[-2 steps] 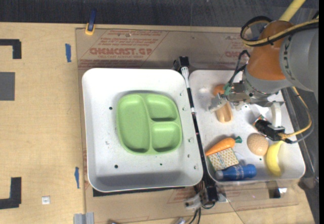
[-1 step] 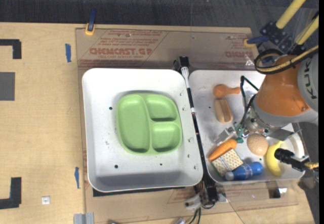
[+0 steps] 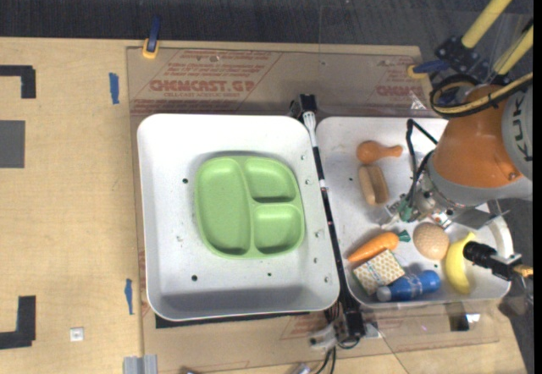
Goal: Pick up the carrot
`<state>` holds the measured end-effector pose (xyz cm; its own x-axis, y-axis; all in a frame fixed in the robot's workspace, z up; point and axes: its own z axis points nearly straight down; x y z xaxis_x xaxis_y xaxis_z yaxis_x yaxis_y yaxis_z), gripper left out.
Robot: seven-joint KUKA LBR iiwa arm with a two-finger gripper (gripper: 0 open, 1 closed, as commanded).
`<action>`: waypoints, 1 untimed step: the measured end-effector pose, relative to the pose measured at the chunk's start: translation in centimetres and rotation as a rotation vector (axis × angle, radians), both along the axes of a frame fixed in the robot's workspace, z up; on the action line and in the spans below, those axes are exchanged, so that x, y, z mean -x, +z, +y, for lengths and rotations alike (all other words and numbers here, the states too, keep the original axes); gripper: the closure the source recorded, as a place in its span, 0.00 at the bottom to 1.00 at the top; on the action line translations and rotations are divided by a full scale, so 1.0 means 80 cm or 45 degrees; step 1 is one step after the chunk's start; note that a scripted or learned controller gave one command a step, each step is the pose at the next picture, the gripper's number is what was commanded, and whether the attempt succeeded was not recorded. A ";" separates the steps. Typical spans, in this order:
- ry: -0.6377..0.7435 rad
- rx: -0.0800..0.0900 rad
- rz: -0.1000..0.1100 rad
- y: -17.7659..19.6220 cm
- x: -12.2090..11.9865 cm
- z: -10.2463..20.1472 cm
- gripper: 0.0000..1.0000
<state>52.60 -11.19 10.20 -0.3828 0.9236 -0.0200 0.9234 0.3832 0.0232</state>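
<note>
The orange carrot (image 3: 373, 247) lies at a slant in the right bin (image 3: 343, 161), near its left wall and toward the front. My gripper (image 3: 409, 211) hangs under the arm's orange band (image 3: 474, 148), a little up and to the right of the carrot's thick end and apart from it. Nothing shows between gripper and carrot.
Around the carrot lie a beige egg (image 3: 430, 240), a yellow fruit (image 3: 457, 265), a blue bottle (image 3: 412, 286) and a checkered cracker (image 3: 379, 271). Further back lie a tan roll (image 3: 373, 184) and an orange drumstick (image 3: 378, 151). The left bin (image 3: 161, 195) holds a green divided plate (image 3: 222, 207).
</note>
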 end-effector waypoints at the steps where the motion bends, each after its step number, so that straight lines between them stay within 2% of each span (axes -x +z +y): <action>1: 0.001 0.000 0.002 -0.001 0.001 0.000 0.00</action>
